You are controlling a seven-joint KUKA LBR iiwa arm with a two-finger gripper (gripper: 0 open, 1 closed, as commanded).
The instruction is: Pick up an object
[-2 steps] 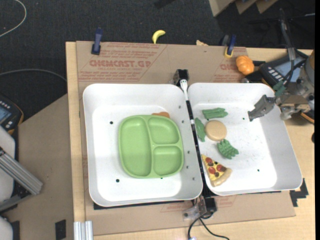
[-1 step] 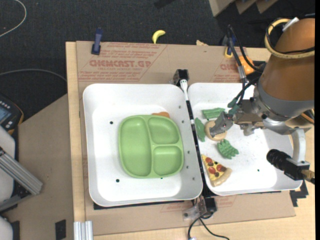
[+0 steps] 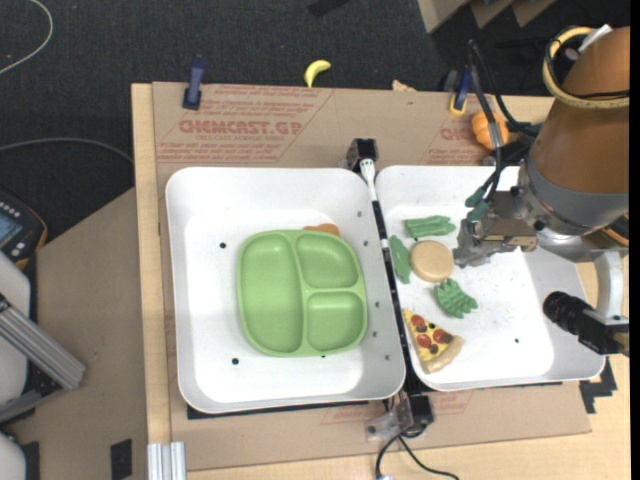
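One pincer (image 3: 468, 252) low in right bin (image 3: 520, 358), beside tan round toy (image 3: 432, 261)

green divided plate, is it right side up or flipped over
Right side up: the green divided plate in the left bin shows three hollow compartments facing the camera.

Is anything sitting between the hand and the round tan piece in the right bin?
Nothing visible does. The hand sits just right of the round tan piece, with bare bin floor between them. The green pieces lie above and below that gap, and the pizza slice is farther toward the near rim.
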